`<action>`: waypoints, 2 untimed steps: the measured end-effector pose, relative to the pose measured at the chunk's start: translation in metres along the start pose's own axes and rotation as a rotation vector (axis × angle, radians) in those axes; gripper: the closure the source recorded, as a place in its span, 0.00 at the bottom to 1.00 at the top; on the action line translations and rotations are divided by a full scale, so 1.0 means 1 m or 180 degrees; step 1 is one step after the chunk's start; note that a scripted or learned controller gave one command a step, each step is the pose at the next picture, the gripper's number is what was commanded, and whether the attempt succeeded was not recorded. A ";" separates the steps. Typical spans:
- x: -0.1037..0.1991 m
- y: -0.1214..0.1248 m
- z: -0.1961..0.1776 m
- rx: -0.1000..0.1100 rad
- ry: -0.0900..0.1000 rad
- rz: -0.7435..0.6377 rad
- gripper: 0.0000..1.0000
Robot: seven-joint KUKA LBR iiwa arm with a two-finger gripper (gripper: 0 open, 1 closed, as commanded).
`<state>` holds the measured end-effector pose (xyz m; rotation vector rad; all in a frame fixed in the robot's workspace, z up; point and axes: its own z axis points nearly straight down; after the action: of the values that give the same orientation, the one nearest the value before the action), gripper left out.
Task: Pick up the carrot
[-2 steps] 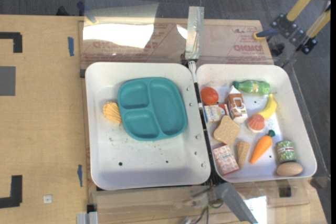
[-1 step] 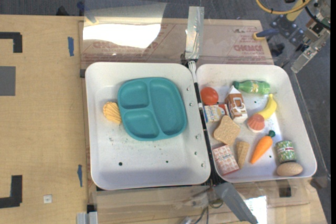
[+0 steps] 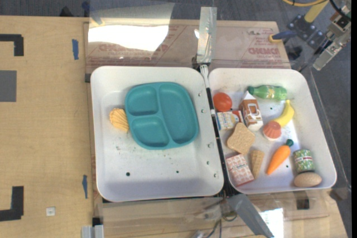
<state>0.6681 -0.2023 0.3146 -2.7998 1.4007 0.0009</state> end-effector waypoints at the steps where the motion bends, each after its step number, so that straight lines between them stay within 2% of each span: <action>1: -0.001 -0.002 -0.011 0.0019 -0.0004 0.0010 1.00; 2: -0.001 -0.004 -0.022 0.0040 -0.0008 0.0022 1.00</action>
<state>0.6707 -0.1989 0.3369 -2.7840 1.4047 -0.0044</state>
